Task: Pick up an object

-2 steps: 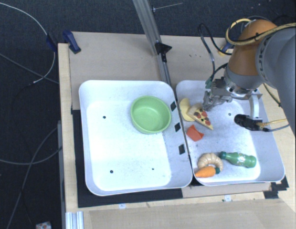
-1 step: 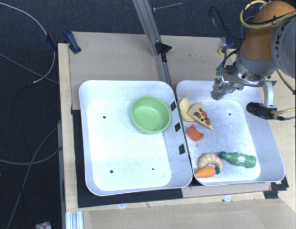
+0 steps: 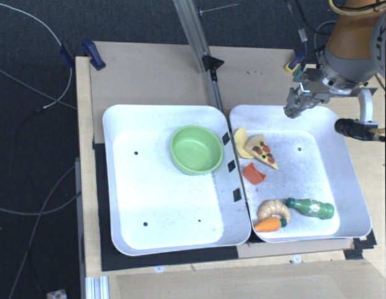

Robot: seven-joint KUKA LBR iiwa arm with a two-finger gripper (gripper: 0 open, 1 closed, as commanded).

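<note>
Gripper (image 3: 297,106) above right bin's (image 3: 342,167) far rim, jaw state indiscernible; no legible writing.

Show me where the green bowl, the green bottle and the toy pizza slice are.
green bowl (image 3: 196,149): camera view, inner bottom.
green bottle (image 3: 312,208): camera view, middle of body.
toy pizza slice (image 3: 261,150): camera view, topping side.
</note>
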